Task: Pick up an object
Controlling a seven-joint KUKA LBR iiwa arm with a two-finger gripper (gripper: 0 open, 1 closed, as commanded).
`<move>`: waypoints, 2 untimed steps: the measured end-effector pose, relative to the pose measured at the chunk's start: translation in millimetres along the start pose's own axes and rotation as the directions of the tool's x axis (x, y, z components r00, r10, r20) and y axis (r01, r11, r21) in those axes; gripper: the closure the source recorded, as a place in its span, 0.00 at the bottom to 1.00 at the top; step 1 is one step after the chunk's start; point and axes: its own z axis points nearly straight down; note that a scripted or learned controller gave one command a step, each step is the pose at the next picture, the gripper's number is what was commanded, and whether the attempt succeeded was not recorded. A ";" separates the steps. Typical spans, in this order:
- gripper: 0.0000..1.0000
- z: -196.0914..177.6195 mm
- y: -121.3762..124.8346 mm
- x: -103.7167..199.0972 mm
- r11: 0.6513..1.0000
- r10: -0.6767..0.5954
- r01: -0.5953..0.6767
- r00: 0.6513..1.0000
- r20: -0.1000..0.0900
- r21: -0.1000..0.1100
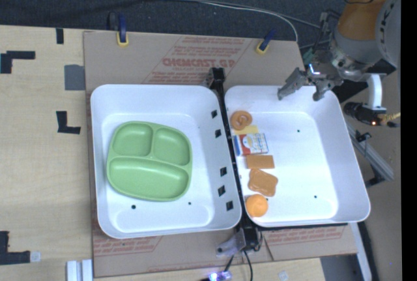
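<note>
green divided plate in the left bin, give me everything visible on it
The light green, three-compartment plastic-looking plate lies flat and right way up on the floor of the left white shallow bin, towards that bin's left side. It has rounded corners and a raised rim: two smaller compartments along the far side, one long compartment along the near side. Its surface looks smooth and matte, with nothing in the compartments. Only the bin floor touches it.

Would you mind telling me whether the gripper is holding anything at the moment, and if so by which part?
Nothing is held. The two-finger gripper hangs open over the back rim of the right-hand shallow white bin, with nothing between its fingers.
</note>
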 end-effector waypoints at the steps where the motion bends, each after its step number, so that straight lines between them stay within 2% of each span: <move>1: 0.00 -8.9 2.6 0.6 1.000 -0.003 0.003 1.000 0.002 -0.014; 2: 0.00 36.2 1.7 6.5 1.000 -0.004 0.004 1.000 0.003 -0.010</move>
